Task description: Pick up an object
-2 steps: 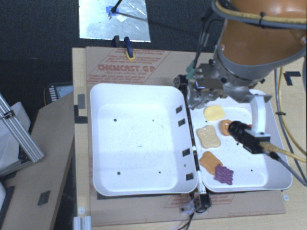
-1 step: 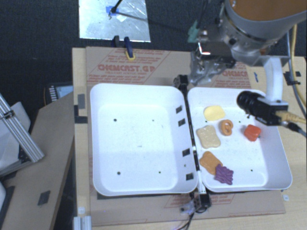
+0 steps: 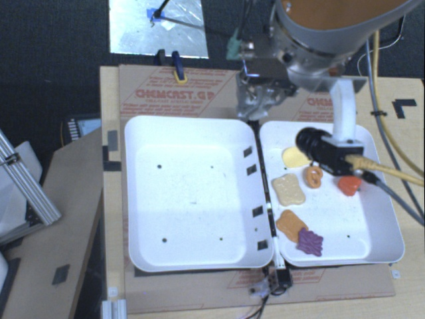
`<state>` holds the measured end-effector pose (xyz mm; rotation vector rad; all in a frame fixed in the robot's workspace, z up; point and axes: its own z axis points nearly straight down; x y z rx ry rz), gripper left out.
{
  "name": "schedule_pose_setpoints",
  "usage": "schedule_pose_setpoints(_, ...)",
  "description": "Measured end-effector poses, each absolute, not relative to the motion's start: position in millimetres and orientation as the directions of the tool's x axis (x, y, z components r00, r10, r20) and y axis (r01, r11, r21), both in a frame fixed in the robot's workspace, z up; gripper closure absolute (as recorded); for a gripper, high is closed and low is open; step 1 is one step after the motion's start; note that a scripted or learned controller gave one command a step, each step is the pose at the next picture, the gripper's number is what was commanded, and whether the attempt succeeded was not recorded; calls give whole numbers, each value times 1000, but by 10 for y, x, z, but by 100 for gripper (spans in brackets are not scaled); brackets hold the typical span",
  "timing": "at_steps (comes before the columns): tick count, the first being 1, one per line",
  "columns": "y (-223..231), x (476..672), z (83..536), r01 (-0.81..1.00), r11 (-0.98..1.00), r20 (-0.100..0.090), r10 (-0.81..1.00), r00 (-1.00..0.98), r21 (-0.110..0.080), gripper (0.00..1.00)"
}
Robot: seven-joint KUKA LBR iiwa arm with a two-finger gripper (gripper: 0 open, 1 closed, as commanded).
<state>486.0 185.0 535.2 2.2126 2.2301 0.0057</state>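
The right bin (image 3: 378, 234) holds several small toy foods: a yellow piece (image 3: 292, 156), an orange ring (image 3: 313, 177), a red piece (image 3: 349, 185), a beige slice (image 3: 289, 189), an orange chunk (image 3: 291, 223) and a purple bunch (image 3: 310, 242). My gripper (image 3: 255, 109) hangs over the back rim where the two bins meet, well behind and left of these objects. Nothing shows in its grasp. The arm's grey body and orange band (image 3: 339, 2) fill the upper right.
The left bin (image 3: 143, 244) lies beside the right one, split by a black-clipped divider (image 3: 264, 198). A black cylinder (image 3: 320, 148) on a white bracket (image 3: 343, 111) juts over the right bin's back, with cables (image 3: 392, 171) trailing right. A blue and yellow clamp (image 3: 177, 68) sits behind the bins.
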Motion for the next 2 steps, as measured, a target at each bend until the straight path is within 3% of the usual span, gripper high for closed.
schedule_pose_setpoints(1,2294,4853,3882,1000,8,-3,1000,-8,-10,100)
schedule_pose_setpoints(2,1972,5135,2385,1000,-3,-4,1000,3,-8,100)
